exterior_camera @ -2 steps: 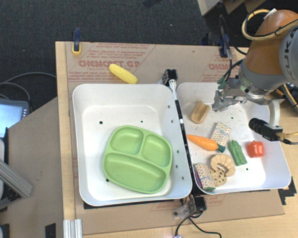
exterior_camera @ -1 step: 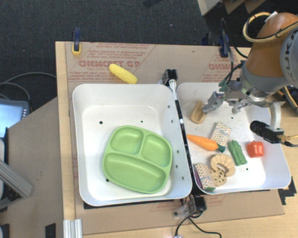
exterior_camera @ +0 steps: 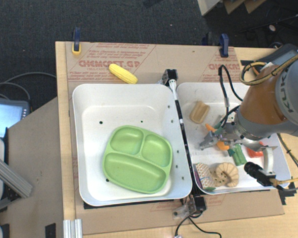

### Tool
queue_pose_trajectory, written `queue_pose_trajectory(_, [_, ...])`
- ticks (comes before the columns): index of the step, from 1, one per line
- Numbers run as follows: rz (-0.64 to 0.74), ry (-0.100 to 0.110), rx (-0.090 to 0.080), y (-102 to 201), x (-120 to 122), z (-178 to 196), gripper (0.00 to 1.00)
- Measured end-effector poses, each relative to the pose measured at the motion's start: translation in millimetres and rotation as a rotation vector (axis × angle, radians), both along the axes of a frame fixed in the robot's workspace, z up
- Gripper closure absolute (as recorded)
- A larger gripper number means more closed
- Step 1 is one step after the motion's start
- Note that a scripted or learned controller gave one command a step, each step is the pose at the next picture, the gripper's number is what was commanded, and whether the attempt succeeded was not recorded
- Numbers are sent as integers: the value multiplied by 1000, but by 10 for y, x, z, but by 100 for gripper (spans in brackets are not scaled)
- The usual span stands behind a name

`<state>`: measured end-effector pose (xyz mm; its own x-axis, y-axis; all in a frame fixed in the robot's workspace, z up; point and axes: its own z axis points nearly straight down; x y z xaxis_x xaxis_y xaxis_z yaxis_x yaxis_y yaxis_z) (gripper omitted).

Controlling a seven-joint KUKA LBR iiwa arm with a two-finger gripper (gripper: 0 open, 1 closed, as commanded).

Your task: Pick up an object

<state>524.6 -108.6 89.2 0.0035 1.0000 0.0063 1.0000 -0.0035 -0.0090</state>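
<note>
My gripper [exterior_camera: 207, 143] is low inside the right bin [exterior_camera: 188, 94], near that bin's middle left. The grey and orange arm [exterior_camera: 263, 108] reaches in from the right. Just above the gripper lies a small orange and teal piece [exterior_camera: 211, 128], and an orange piece [exterior_camera: 223, 145] lies right beside it. A green piece [exterior_camera: 238, 155] and a red piece [exterior_camera: 255, 153] lie under the wrist. A tan block [exterior_camera: 199, 112] lies toward the bin's far side, apart from the gripper. A round wooden piece [exterior_camera: 225, 174] and a patterned piece [exterior_camera: 204, 173] lie at the near edge.
The left bin [exterior_camera: 89, 113] holds a green divided plate [exterior_camera: 137, 158]. A yellow corn cob [exterior_camera: 122, 74] lies on the bench behind the left bin. A black bar [exterior_camera: 178, 114] runs between the two bins. Blue clamps [exterior_camera: 223, 44] stand at the bench's far edge.
</note>
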Motion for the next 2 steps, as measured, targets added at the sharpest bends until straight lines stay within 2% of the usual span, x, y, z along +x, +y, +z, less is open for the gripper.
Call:
queue_pose_trajectory(1, [-2, -20, -12, -457, -426, 1296, 0])
queue_pose_trajectory(2, [7, -2, -3, -117, -107, 347, 0])
